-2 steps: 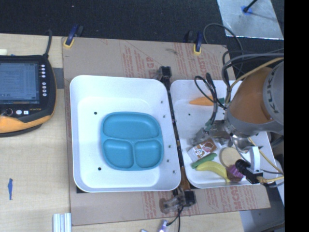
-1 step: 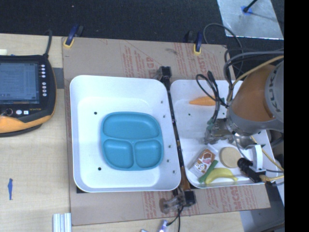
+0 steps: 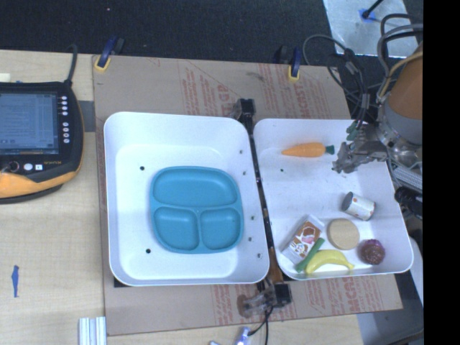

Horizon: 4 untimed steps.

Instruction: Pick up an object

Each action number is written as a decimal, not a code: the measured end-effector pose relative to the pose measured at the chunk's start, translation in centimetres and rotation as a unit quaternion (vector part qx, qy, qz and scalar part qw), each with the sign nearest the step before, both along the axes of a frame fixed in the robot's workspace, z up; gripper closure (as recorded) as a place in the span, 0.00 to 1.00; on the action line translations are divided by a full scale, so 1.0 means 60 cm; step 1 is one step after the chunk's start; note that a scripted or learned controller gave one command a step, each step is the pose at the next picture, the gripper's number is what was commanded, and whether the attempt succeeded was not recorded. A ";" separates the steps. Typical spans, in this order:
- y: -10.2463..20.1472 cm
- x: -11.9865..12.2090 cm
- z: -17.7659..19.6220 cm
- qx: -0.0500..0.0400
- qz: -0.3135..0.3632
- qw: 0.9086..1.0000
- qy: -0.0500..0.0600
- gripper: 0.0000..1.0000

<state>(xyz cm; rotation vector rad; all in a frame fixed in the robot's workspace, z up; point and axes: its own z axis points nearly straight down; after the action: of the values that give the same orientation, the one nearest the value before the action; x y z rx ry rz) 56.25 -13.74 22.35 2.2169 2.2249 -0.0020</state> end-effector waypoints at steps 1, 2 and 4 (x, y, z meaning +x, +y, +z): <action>0.013 0.103 0.027 0.001 0.000 1.000 0.001 1.00; 0.013 0.103 0.026 0.001 0.000 1.000 0.001 0.00; -0.043 0.141 -0.105 0.000 0.002 1.000 0.002 1.00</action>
<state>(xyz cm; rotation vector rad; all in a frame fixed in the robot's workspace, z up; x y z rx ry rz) 64.69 -16.34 16.03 2.2146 2.2315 -0.0072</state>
